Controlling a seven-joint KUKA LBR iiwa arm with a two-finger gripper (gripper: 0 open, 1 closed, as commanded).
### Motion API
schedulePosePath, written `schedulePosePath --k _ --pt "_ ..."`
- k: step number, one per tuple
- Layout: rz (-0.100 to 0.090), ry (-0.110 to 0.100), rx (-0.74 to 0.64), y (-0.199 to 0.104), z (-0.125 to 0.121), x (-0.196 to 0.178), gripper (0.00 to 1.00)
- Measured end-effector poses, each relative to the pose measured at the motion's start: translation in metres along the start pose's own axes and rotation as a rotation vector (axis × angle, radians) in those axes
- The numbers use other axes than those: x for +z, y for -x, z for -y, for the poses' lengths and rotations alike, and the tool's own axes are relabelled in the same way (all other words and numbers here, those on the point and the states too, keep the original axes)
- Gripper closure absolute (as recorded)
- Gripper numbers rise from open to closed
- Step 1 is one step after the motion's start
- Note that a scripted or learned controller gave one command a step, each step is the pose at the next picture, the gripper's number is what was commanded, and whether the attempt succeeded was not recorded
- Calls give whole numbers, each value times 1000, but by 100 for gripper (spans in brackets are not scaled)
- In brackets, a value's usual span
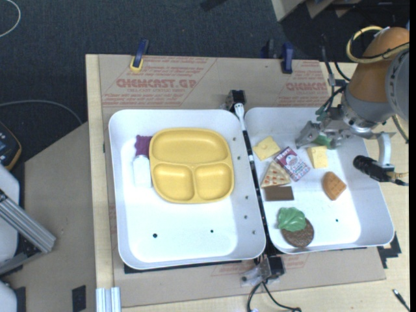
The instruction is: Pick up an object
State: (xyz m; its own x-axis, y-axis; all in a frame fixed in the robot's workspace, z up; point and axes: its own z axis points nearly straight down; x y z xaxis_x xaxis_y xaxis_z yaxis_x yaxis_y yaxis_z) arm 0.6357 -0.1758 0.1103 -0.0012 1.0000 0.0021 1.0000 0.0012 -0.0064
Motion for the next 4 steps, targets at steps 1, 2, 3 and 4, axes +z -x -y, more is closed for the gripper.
schedulePosePath --k 1,2,3,4 --pt "3 7 0 0 -1 25 0" --pt "3 9 -1 -1 -1 14 100" --pt "5 15 0 0 -3 -51 100" --pt "6 15 1 8 -2 -99 100"
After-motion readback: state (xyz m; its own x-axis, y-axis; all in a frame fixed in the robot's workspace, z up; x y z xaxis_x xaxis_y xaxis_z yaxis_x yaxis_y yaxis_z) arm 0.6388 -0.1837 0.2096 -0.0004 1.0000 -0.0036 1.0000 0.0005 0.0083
